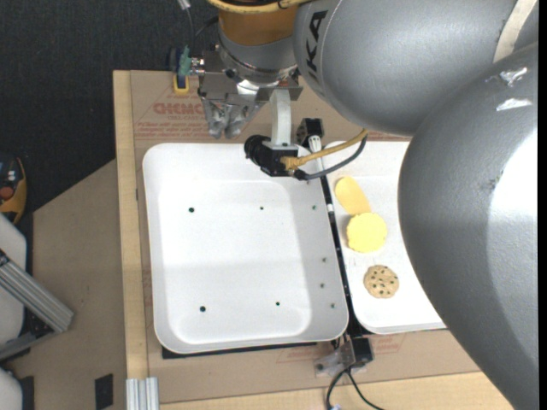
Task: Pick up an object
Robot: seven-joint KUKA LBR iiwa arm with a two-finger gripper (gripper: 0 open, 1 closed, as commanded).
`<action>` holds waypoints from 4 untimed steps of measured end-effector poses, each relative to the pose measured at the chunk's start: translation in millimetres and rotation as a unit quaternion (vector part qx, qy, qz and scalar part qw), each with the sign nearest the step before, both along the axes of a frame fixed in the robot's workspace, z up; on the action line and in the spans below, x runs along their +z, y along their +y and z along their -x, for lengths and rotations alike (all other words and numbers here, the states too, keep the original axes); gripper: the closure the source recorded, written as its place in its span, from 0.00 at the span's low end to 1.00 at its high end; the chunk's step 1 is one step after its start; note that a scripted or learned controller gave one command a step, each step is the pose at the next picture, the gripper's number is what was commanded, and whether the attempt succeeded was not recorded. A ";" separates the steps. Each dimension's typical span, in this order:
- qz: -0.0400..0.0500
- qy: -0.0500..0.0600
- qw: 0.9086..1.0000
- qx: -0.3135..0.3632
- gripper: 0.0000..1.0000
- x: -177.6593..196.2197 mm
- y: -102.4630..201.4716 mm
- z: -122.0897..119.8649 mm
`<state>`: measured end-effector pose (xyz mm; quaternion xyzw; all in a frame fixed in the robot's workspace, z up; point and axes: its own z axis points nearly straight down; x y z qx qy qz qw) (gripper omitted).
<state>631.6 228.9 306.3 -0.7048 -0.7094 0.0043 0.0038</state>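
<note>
The left bin [244, 254] is the landmark: a shallow white tray with four small dark dots on its floor. Above its far rim hangs the gripper [226, 125], under the arm's orange band [256, 7] and metal wrist. A black fitting with a yellow cable [278, 156] sits at the bin's far right corner. Just right of the left bin, in the right bin [402, 319], lie a yellow cylinder [351, 196], a yellow disc [367, 232] touching it, and a chocolate-chip cookie [381, 282] a little nearer the camera. The grey arm [444, 101] covers most of the right bin.
</note>
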 end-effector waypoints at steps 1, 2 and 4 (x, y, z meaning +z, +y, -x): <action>-0.001 -0.009 1.000 -0.002 1.00 36.1 -4.1 -29.7; -0.002 -0.012 1.000 -0.002 1.00 123.2 -3.8 -35.3; -0.003 -0.014 1.000 -0.002 1.00 102.0 -4.3 -35.7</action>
